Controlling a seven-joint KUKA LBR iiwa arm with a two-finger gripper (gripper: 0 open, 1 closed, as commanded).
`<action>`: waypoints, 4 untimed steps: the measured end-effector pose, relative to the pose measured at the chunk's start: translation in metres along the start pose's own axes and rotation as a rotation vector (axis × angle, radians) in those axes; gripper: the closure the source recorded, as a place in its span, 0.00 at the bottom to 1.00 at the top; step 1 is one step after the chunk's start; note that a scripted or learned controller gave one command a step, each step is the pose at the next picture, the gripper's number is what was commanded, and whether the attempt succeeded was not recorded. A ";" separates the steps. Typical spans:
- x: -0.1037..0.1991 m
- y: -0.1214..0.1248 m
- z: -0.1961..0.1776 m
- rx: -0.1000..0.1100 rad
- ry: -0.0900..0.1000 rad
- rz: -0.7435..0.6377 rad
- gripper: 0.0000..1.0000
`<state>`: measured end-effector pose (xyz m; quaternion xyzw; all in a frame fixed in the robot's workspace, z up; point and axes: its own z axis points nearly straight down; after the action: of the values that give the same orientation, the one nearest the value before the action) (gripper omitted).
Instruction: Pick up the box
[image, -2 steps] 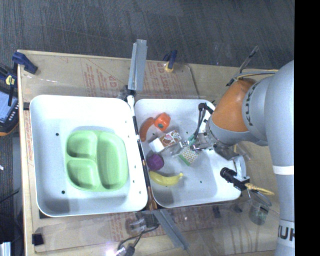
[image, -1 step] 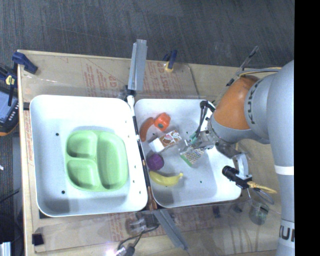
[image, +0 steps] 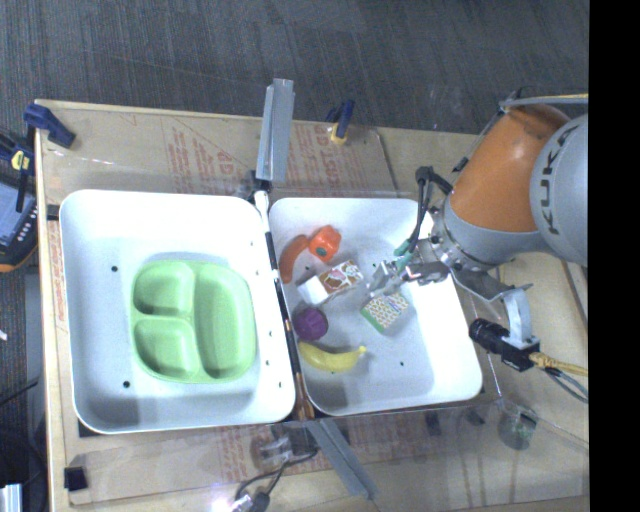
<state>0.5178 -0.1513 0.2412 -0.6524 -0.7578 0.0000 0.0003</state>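
- Two-finger gripper (image: 385, 277): right of frame centre, low in the right bin; finger state cannot be told.
- Small green-patterned cardboard box (image: 387, 312): just below the gripper, on the white bin floor (image: 440, 370).
- Neighbours, leftward: printed carton (image: 340, 278), purple plum (image: 311, 322), yellow banana (image: 333, 355).
- Step: approach. Next, probably descent squarely over the box.

Hidden and unclear parts around the right bin

The claw (image: 388, 278) is too small and cluttered to tell how its fingers stand. The arm (image: 520, 180) is cut off at the right edge and covers the right bin (image: 440, 372) along its far right rim. The print on the box (image: 387, 312) is unreadable.
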 end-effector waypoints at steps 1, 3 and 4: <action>0.064 0.042 0.051 0.004 0.001 -0.177 1.00; 0.067 0.009 -0.010 0.002 0.000 0.001 0.00; -0.040 -0.002 -0.020 0.001 0.000 0.155 0.00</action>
<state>0.5217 -0.1910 0.2608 -0.7093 -0.7049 0.0006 0.0006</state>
